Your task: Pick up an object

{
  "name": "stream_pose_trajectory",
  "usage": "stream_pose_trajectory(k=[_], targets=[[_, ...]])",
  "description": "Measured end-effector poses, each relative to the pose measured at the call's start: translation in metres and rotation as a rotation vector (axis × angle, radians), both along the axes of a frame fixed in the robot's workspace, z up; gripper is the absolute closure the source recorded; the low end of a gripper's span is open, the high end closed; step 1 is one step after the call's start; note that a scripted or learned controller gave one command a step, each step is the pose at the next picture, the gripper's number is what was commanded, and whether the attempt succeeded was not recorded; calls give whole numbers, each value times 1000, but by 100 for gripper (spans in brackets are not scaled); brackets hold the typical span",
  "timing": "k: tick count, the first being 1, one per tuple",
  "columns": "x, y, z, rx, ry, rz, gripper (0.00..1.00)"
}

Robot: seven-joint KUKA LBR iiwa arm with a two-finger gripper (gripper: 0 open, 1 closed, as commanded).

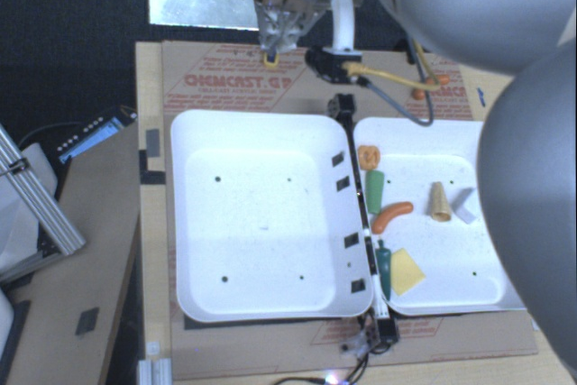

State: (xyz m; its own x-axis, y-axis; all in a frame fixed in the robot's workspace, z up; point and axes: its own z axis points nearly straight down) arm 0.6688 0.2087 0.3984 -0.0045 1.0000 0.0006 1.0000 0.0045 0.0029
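Seen from the fixed camera above the bench, the gripper [275, 36] hangs over the cardboard sheet [234, 77] just beyond the far edge of the left bin [257, 216], its fingers drawn close together at the tips around what looks like a small yellow piece [270, 59], though the view is too coarse to say whether that piece is truly held or merely lies beneath; the pickable things all lie in the right bin [433, 284], gathered along its left wall beside the divider: an orange lump [368, 158] nearest the far left corner, a green stick [374, 191] just nearer the camera with its long axis running far-to-near along that wall, a red-orange sausage [391, 215] slanting across toward the middle, a tan cone [439, 201] and a grey scrap [463, 206] farther toward the right edge, and a yellow wedge [406, 271] beside a dark green piece [384, 263] at the near left corner; the relation that matters is plain: every one of these sits to the gripper's right in this view and nearer the camera, across the far rim of the bins, so the likely next reach would carry the tool rightward and toward the viewer, with the orange lump the closest candidate.
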Motion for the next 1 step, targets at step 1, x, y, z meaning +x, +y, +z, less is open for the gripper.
stream_pose_trajectory(k=[1], targets=[[0, 10, -10, -1, 2, 0, 100]])
